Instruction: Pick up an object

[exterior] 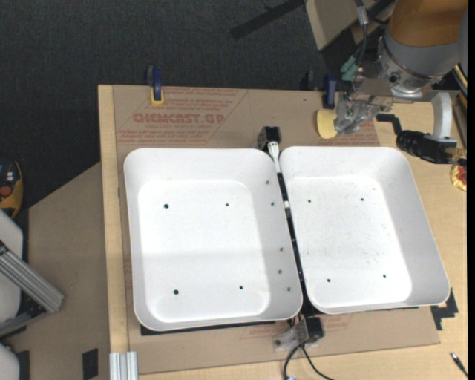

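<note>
A small pale yellow object point(326, 123) lies on the brown board of the counter point(185, 119), outside both bins, just beyond the far rim of the right bin and touching or nearly touching the jaws point(350, 122) on their left side. The jaws hang low over the board at that same far edge, pointing down, and whether they are spread or pressed together cannot be told; the yellow object is beside them, not visibly between them. Above and to the right of the jaws rises the grey wrist with the orange band point(427, 22) of the arm. Just nearer the camera than the jaws sits the right bin point(415, 215), white and shallow, and to its left, edge to edge, the left bin point(137, 223). Between the two bins runs a black strip point(286, 215), ending in a small black part near the far rims, to the left of the jaws. Well to the left of the jaws, a blue and yellow clamp point(156, 85) grips the far edge of the board.
</note>
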Controlling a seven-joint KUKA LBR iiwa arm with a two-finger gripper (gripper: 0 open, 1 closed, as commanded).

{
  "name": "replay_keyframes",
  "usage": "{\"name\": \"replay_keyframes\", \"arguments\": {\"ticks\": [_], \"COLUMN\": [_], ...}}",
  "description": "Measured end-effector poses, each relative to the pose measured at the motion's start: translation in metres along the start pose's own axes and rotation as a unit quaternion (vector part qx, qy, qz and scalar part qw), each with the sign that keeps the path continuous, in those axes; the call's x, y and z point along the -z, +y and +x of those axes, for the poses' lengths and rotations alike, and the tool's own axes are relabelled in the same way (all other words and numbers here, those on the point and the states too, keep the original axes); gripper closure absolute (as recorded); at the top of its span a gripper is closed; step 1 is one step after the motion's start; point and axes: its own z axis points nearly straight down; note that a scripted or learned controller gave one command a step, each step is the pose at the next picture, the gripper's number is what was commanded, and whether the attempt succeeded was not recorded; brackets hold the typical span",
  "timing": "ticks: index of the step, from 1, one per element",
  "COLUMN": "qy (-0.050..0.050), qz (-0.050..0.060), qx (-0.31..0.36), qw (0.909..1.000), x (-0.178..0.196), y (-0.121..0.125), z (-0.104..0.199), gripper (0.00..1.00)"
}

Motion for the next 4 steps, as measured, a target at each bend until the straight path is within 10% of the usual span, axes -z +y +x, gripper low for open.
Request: {"name": "replay_keyframes", "arguments": {"ticks": [1, 3, 4], "qy": [0.000, 0.000, -0.002], "qz": [0.003, -0.003, -0.003], "qx": [0.003, 0.001, -0.003], "qw": [1.0000, 1.0000, 1.0000], "x": [-0.068, -0.016, 0.013], "y": [0.027, -0.001, -0.028], "z": [0.051, 0.072, 0.002], "gripper": [1.00, 1.00, 1.00]}}
